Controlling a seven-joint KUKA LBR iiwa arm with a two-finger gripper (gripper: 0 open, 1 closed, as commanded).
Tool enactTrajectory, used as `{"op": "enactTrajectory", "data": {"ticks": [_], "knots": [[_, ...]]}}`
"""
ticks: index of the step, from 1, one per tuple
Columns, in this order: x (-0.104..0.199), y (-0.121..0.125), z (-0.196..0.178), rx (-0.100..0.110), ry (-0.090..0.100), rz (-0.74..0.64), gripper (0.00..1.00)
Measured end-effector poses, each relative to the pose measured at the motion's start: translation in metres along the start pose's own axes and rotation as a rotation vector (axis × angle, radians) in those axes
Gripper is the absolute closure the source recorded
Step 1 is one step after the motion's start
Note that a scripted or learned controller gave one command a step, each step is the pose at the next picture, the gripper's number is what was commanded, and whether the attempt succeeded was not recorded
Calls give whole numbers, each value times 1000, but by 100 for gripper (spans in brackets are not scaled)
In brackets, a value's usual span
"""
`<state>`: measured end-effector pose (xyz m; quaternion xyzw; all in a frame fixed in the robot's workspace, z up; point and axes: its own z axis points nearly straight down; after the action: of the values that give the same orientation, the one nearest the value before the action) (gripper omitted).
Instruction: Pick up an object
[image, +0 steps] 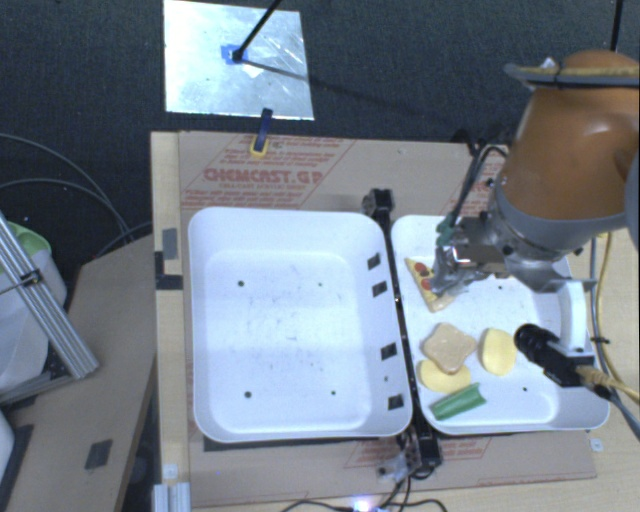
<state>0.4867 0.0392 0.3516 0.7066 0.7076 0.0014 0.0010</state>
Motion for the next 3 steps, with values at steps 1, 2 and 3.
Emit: {"op": "enactTrajectory", "data": {"ticks": [1, 2, 3], "knots": [[-79, 28, 100, 10, -4, 9, 100], [8, 44, 95, 1, 3, -11, 100], [13, 24, -17, -11, 2, -5, 100]]}}
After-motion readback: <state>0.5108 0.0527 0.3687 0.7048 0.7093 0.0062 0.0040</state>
